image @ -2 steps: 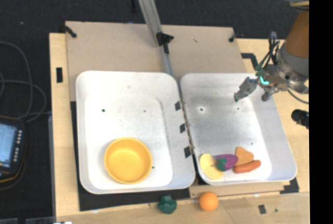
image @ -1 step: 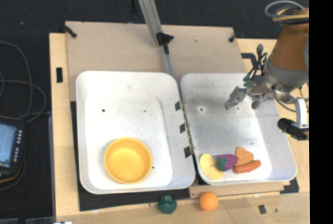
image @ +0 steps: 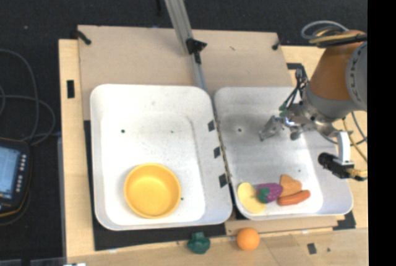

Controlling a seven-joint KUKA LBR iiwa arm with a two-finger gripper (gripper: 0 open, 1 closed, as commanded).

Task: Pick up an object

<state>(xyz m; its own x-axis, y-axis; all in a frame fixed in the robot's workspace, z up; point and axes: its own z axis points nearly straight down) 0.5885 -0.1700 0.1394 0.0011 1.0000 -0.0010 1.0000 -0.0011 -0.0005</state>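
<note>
The two-finger gripper point(image: 270, 130) hangs over the middle of the right-hand shallow white bin point(image: 247, 110), reached in from the right on the grey arm with its orange band point(image: 334, 76). Whether it is spread or pressed together cannot be told at this size; nothing shows between its tips.

The things to pick lie bunched along that bin's front edge, well apart from the gripper. A pale yellow rounded piece point(image: 247, 195) sits toward the front left corner, touching a small purple and green lump point(image: 268, 192) on its right. Just beside that lies an orange-red carrot-shaped piece point(image: 294, 198), with a tan-orange wedge point(image: 289, 184) right behind it.

In the left-hand shallow white bin point(image: 148, 110) a round yellow plastic bowl point(image: 152, 190) stands upright near the front edge.

Outside the bins, on the light wooden bench point(image: 124, 54), a small orange ball point(image: 247, 239) and a dark green lump point(image: 198, 243) rest near its front edge, just below the gap between the two bins.
</note>
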